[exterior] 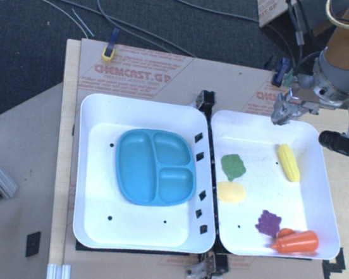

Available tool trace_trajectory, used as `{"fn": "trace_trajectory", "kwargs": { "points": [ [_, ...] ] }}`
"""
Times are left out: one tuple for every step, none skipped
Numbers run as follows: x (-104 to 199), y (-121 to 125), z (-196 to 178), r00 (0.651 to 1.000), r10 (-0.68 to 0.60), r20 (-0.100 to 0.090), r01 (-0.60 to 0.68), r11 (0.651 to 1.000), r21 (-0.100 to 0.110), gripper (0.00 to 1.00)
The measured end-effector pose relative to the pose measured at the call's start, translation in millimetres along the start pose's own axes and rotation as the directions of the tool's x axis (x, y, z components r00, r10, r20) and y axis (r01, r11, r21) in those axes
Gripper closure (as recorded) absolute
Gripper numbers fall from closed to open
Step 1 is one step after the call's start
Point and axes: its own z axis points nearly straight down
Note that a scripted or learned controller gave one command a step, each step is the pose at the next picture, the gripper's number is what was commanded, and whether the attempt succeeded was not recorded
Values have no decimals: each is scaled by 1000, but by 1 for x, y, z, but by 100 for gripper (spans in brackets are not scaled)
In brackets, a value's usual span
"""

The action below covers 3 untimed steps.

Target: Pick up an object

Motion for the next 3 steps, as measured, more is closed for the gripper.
{"fn": "trace_trajectory", "kwargs": {
  "points": [
    [48, -25, 7, 1000, 1, 0, -1, 1000, 2, 100],
    [100, -45, 24, 1000, 0, 0, 0, 1000, 4, 100],
    [157, -57, 19, 1000, -1, -1, 1, 1000, 2, 100]
  ]
}}
